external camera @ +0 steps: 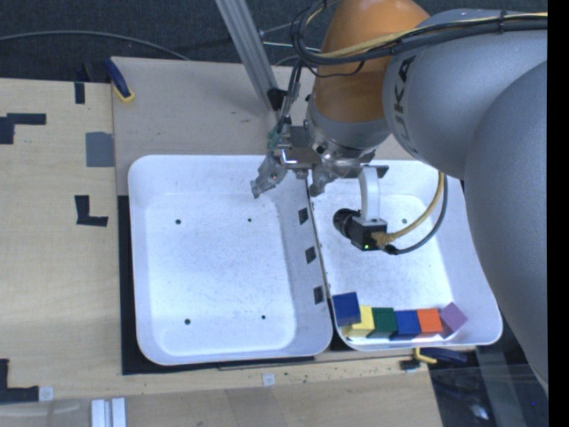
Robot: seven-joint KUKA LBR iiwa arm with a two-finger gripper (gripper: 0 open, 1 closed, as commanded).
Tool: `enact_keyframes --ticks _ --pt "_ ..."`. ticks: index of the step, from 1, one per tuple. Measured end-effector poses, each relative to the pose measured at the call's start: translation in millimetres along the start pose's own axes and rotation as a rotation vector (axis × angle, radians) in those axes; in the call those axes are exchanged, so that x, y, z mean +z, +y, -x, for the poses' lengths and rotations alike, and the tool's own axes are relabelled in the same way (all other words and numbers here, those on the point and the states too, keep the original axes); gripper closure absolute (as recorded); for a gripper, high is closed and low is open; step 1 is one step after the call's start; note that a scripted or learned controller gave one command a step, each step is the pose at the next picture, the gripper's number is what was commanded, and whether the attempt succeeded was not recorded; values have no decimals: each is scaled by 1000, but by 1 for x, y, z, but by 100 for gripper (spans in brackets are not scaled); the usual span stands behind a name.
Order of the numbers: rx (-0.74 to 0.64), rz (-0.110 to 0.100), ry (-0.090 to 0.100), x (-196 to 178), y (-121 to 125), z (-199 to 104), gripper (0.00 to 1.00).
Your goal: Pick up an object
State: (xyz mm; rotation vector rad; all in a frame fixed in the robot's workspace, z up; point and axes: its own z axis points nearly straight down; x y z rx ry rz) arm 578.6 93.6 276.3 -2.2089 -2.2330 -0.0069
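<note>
Blocks (pixel 398 319) sit untouched along the right bin's (pixel 476 278) front edge while the pincer (pixel 289 174) hovers apart and empty, nothing picked yet.

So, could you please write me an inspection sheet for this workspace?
Surface: wooden bench bearing left bin and right bin.
Job's things: coloured blocks in a row along the right bin's near wall: blue, yellow, green, blue, orange, purple.
Clutter: nothing seen.
Grippers: gripper above the bins' far end, nothing visibly held.
Cables: tan hose looping over the right bin; black cables at the orange band.
Surroundings: black tape marks and a clamp on the bench.
</note>
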Motion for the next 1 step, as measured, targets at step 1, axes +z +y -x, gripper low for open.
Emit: enact_keyframes --ticks 1 --pt "10 -14 -6 89 -30 10 0"
